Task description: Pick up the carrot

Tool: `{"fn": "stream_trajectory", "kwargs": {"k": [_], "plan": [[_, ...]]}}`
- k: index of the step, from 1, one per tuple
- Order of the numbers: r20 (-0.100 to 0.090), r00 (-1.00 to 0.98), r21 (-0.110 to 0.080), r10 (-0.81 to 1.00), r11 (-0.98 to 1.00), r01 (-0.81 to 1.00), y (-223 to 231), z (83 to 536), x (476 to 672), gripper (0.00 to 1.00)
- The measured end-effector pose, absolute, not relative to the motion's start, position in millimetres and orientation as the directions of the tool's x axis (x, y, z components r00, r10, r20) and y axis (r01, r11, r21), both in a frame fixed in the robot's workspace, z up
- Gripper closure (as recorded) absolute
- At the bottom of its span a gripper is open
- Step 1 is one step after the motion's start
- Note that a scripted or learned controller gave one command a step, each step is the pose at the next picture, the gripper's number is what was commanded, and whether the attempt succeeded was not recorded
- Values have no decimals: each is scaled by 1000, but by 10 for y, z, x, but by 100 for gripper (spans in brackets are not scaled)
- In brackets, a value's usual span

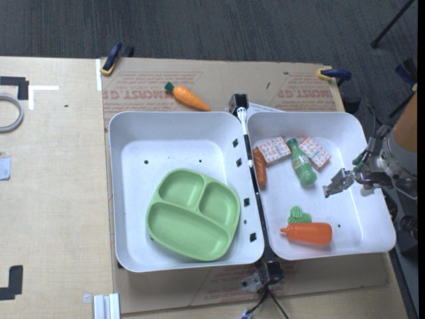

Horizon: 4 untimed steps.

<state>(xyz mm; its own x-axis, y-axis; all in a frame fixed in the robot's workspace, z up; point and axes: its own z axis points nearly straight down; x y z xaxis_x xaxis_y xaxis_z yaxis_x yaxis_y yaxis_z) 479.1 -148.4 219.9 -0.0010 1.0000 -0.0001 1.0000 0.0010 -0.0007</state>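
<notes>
Fingers spread wide, holding nothing, the gripper hovers just right of the carrot in the right bin.

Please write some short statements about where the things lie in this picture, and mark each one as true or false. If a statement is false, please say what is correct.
1. The light green divided plastic plate lies in the left white bin. True.
2. The small orange carrot with a green top lies inside the right white bin. False: it lies on the brown cardboard behind the left bin, outside both bins.
3. The green plastic bottle lies in the right bin. True.
4. The gripper hangs over the left bin. False: it is over the right side of the right bin.
5. The large orange bottle-shaped toy rests on the plate. False: it lies in the right bin, near its front wall.
</notes>
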Motion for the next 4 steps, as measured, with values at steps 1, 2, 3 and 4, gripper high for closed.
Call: {"fn": "stream_trajectory", "kwargs": {"k": [1, 2, 3, 4], "plan": [[-1, 91, 0, 996, -91, 996, -758, 2038, 5171, 0], [-1, 194, -1, 981, -194, 981, -42, 1917, 5481, 0], [-1, -9, -1, 1000, 9, 1000, 250, 1918, 5751, 0], [-2, -141, 1, 990, 141, 990, -100, 1961, 5970, 0]]}}
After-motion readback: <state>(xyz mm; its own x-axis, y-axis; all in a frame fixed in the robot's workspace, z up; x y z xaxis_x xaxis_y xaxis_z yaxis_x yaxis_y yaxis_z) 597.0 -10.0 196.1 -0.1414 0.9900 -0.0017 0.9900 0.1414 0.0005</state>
